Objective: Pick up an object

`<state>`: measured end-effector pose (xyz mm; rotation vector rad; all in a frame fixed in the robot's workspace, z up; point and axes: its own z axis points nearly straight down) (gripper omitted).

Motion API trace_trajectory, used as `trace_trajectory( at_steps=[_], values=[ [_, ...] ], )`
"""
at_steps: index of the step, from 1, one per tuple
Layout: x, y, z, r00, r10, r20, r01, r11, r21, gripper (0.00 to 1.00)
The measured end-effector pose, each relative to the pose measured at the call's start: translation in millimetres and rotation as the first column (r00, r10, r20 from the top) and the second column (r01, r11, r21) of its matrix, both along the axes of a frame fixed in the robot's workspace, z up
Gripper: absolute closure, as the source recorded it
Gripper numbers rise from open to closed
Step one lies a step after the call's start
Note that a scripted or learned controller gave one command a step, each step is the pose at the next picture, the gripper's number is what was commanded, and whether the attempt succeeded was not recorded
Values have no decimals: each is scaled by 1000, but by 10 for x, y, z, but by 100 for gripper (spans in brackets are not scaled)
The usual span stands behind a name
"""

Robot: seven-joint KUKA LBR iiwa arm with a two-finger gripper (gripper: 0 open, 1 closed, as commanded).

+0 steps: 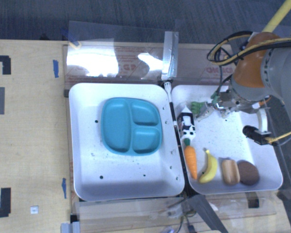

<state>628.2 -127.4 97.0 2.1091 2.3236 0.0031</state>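
arm (pixel 269 72) upper right, over right bin (pixel 266 183) | gripper (pixel 209 107) low near green toy (pixel 199 108) at bin's upper left | fingers: spread or pinching, cannot tell | cow (pixel 186 124), carrot (pixel 190 161), banana (pixel 209 168), bun (pixel 229 171), potato (pixel 248 173) along left and lower edges | blue plate (pixel 132 125) in left bin (pixel 82 144)

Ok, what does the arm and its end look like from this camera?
The arm is grey with an orange band above the wrist. Yellow and black cables loop beside the band. The gripper is small, metallic and grey, with a black part sticking out below.
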Motion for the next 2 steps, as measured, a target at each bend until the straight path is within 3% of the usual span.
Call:
trace_trajectory(
  at_steps=[1,2],
  values=[
    [154,78,-58,1000,31,0,-31,1000,-1,0],
    [398,280,107,999,-35,1,35,999,0,0]
  ],
)
